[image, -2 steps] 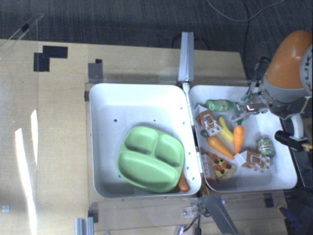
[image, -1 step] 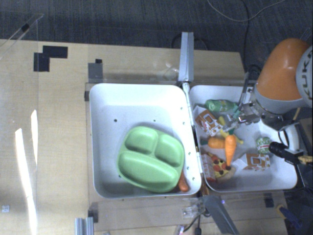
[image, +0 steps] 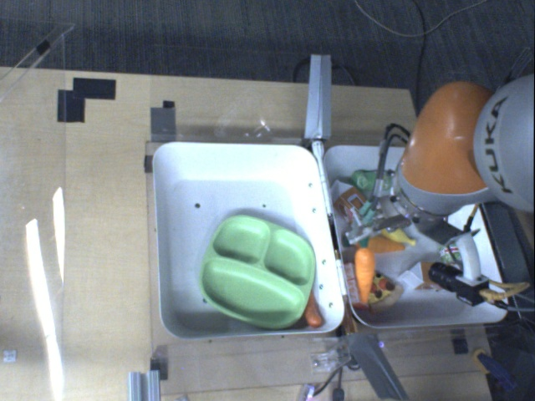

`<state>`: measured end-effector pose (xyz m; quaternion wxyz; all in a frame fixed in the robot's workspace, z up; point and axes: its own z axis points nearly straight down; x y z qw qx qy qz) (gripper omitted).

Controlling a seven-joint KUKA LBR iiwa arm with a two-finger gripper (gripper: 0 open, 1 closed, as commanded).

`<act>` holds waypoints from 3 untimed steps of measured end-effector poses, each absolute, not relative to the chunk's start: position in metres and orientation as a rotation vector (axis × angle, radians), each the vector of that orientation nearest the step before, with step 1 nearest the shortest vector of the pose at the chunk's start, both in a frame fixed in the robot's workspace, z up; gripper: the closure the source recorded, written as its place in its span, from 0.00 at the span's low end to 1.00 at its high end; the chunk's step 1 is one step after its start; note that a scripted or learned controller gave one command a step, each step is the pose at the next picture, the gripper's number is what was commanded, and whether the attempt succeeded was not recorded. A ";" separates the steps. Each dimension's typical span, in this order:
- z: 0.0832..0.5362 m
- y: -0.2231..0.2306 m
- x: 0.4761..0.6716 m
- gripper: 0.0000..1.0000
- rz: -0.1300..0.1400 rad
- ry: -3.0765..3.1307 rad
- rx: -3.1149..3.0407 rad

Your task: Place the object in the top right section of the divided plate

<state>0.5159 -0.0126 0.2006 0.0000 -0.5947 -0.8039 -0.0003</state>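
Looking down on the bench (image: pixel 84 249), the biggest things are the two white bins side by side: the left bin (image: pixel 180 215) and the right bin (image: pixel 418 312). The arm (image: pixel 456 153) comes in from the right and hangs over the right bin, its orange band covering a fair chunk of it.

Next down in size is the green divided plate (image: pixel 257 271), sitting tilted in the left bin toward its near right corner. It has one long section along the near side and two smaller ones on the far side, so the top right section should be the small one nearest the wall between the bins.

Then the clutter in the right bin. A carrot (image: pixel 364 268) lies with its long axis running roughly near-to-far, close to the dividing wall, with a yellow banana-looking piece (image: pixel 393 239) and some other toy food around it. Can't tell which one counts as "the object", but the carrot is my guess.

The gripper (image: pixel 374 217) is down in that pile, just on the far side of the carrot. Honestly can't tell how it's set or whether anything's in it.

So whatever gets picked has to travel left, over the wall, and the target section is just beyond it. A small orange piece (image: pixel 312 314) sits tucked against the plate's near right edge.
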 end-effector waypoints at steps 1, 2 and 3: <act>0.211 0.037 0.494 1.00 0.000 -2.566 -1.812; 0.214 0.099 0.555 1.00 0.002 -2.416 -2.007; 0.182 0.060 0.581 1.00 -0.002 -2.648 -1.691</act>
